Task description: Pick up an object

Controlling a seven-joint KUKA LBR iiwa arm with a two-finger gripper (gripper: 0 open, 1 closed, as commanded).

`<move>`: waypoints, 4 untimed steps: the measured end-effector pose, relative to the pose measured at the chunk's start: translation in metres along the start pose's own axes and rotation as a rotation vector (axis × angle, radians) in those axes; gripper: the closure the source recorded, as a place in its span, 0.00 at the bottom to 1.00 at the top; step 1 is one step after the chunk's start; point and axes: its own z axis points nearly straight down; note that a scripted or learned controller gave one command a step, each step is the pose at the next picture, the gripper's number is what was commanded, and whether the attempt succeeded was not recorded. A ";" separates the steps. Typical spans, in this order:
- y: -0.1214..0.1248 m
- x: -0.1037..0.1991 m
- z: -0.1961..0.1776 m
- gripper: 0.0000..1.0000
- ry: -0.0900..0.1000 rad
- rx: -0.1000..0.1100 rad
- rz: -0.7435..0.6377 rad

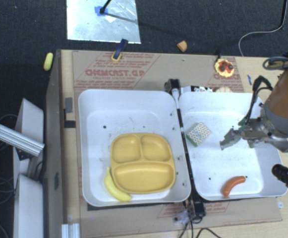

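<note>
My gripper (228,140) hangs over the middle of the right bin (210,105), pointing left, with nothing visibly between its fingers. A small green-and-white patterned sponge (199,132) lies just left of it, near the bin's left wall. An orange sausage-shaped toy (233,185) lies near the right bin's front edge, below the gripper. In the left bin (99,108) sits a yellow divided tray (143,161), with a yellow banana (115,189) against its front-left corner.
The arm's orange-banded wrist (287,103) fills the right side above the right bin. Small loose items lie on the cardboard behind the bins: a round red-and-yellow piece (224,67), a blue-and-yellow clip (119,50). A black divider (181,133) separates the bins.
</note>
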 end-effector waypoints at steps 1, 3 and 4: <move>0.075 -0.062 0.064 0.00 -0.001 0.001 0.003; 0.170 -0.101 0.146 0.00 -0.001 -0.002 -0.001; 0.178 -0.102 0.146 0.00 0.001 0.003 -0.001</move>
